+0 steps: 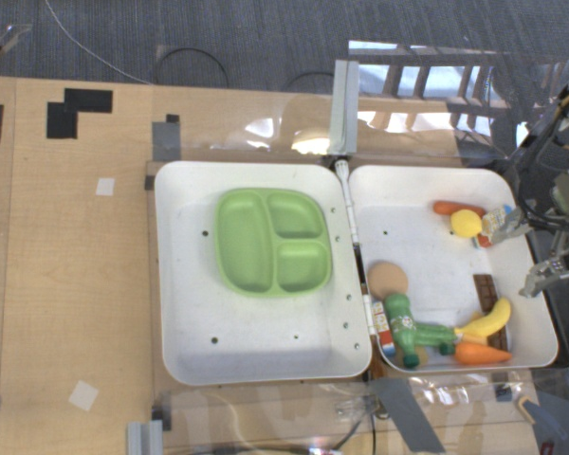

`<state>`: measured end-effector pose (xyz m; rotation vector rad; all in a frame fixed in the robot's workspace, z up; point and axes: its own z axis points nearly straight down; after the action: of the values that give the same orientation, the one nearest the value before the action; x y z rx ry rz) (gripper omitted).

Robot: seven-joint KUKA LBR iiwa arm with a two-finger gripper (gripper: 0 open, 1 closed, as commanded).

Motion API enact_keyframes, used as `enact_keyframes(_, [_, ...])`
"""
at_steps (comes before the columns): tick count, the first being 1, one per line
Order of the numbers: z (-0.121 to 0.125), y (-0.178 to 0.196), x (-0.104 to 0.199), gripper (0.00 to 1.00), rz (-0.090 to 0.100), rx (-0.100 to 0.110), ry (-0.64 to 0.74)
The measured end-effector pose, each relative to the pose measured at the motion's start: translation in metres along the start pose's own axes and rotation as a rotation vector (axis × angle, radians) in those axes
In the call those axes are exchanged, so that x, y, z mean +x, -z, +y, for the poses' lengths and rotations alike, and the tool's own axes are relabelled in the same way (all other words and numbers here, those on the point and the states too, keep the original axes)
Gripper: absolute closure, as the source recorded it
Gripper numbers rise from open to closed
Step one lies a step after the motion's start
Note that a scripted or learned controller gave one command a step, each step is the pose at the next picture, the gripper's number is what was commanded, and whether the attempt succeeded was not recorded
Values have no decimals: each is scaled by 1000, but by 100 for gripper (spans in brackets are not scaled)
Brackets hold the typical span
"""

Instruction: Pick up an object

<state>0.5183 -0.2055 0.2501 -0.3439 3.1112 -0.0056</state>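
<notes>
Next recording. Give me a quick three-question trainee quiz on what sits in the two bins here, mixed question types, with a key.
1. True or false: the green plastic divided plate lies in the right white bin.
2. Which toy lies right beside the yellow plastic banana at the near right corner? A) orange plastic carrot B) round tan ball C) yellow plastic lemon
3. Fill in: the divided plate has ___ compartments.

Key: 1 false, it lies in the left white bin; 2 A; 3 three.
</notes>
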Motion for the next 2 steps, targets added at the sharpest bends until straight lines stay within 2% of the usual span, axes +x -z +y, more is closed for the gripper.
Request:
enact_keyframes(1, [0,-141,-4,0,-6,3,263])
enact_keyframes(2, [57,-159,-1,0,-9,4,147])
